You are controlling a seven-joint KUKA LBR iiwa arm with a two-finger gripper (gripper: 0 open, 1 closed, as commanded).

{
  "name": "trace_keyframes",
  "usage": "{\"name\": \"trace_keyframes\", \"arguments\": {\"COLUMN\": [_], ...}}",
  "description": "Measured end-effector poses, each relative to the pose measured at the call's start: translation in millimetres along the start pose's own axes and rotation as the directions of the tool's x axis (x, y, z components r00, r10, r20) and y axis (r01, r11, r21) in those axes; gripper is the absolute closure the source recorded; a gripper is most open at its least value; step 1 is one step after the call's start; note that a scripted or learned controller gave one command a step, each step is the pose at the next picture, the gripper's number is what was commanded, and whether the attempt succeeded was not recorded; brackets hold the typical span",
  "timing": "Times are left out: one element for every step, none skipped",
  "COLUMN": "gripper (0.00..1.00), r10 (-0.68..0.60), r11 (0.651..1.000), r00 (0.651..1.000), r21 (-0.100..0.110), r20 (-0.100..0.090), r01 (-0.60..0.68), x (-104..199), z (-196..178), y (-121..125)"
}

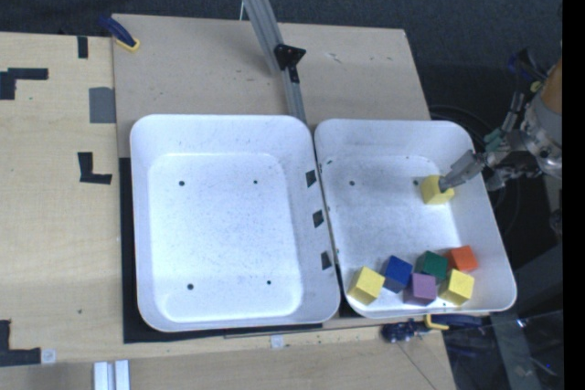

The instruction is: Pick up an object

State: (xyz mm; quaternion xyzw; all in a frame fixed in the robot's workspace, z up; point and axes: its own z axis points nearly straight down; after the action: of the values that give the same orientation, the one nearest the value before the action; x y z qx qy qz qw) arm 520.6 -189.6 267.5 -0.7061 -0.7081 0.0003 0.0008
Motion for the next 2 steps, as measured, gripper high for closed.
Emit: {"name": "trace_keyframes", "arguments": {"gripper": [0.00, 0.00], "r10": [0.000, 0.003], "r11": [1.000, 1.000], "r00": [1.000, 1.000], "r21": [0.000, 0.006], "r20": [0.000, 0.000], "r01": [0.000, -0.003], "x": [0, -8], "z": [0, 60], "y": [0, -2]}}
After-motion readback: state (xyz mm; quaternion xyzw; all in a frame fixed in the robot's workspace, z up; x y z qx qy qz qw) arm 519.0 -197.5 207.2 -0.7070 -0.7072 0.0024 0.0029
